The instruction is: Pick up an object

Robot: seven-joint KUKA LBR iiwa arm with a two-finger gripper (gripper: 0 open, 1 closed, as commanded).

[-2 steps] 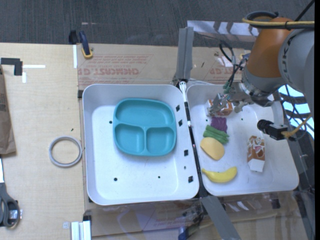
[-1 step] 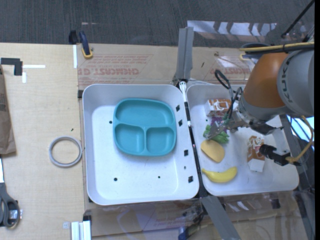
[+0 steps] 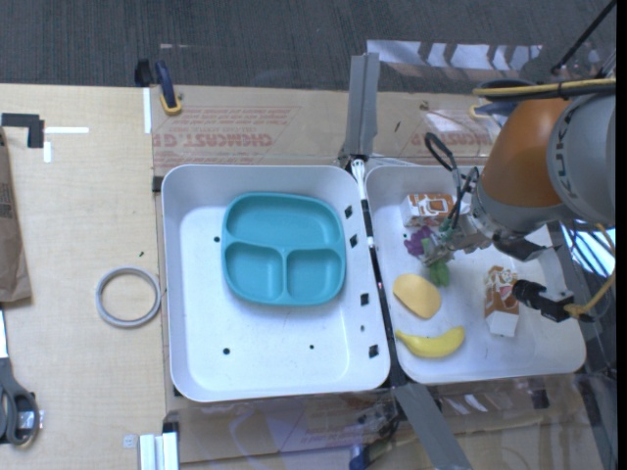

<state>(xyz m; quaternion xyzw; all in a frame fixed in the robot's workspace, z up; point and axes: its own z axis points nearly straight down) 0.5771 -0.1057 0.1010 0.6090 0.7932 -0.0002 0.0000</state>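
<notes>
A grey arm with an orange band reaches in from the right of the frame, its gripper (image 3: pixel 443 246) lowered into the right-hand bin (image 3: pixel 558 355) over a small purple-and-green object (image 3: pixel 428 251), possibly a toy bunch of grapes, which lies on the bin floor at centre right. Whether the fingers are spread or closed on it cannot be told; cables and the wrist hide the tips, so no grasp can be claimed. Nothing appears lifted: the pick looks to be at the approach or closing stage, with securing and raising the object left to do. Around the gripper lie other candidates: a small printed carton (image 3: pixel 429 206) just above it, a yellow lemon-like piece (image 3: pixel 417 296) just below, a banana (image 3: pixel 431 342) near the bin's lower edge, and a second carton (image 3: pixel 502 302) to the right. The left-hand bin (image 3: pixel 191 360) holds a teal divided plate (image 3: pixel 284 249). A roll of tape (image 3: pixel 128 296) sits on the bench at the left.
</notes>
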